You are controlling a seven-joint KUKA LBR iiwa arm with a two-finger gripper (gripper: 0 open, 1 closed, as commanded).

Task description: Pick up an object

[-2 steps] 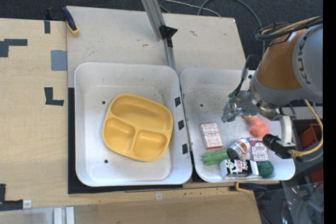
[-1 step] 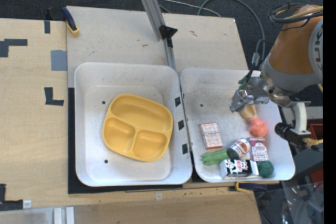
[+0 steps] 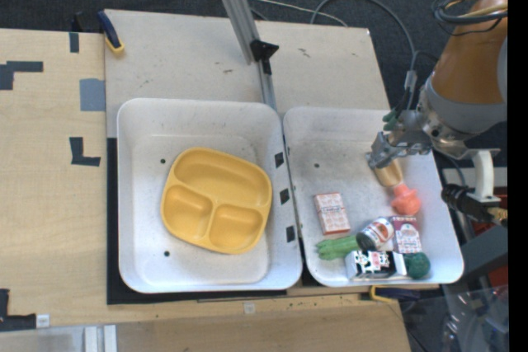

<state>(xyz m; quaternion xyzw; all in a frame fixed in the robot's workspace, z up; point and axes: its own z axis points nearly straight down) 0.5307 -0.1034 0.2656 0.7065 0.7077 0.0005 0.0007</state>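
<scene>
My arm (image 3: 466, 70) reaches over the right bin (image 3: 330, 132). The left bin (image 3: 136, 177) holds a yellow tray (image 3: 216, 199). My pincer (image 3: 386, 154) touches a tan object (image 3: 389, 173); its grip I cannot tell.

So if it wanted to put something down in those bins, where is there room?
Left bin: bare strips around the yellow divided plate, widest along the far wall. Right bin: its far half is bare, from the dividing wall across to the gripper. Its near right corner is crowded: pink box, can, green and orange toys.
</scene>
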